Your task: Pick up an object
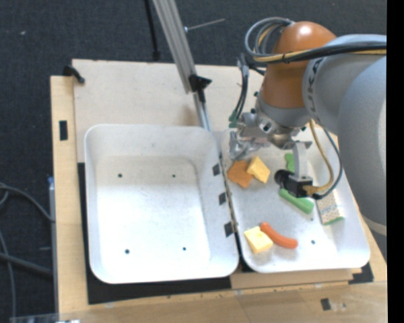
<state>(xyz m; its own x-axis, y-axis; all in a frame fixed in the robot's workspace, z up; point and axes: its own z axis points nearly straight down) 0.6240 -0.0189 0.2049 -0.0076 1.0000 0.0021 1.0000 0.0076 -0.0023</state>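
In the right bin (350, 247), the gripper (239, 147) hangs just above the orange block (240, 175), yellow block (259, 169) beside; grip state cannot be told.

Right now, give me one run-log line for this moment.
arm: over right bin | gripper: above orange block | grasp: unconfirmed

The grey arm's gripper (241, 147) is hanging over an orange block (240, 174) and yellow block (259, 169) in the right white bin (343, 244).
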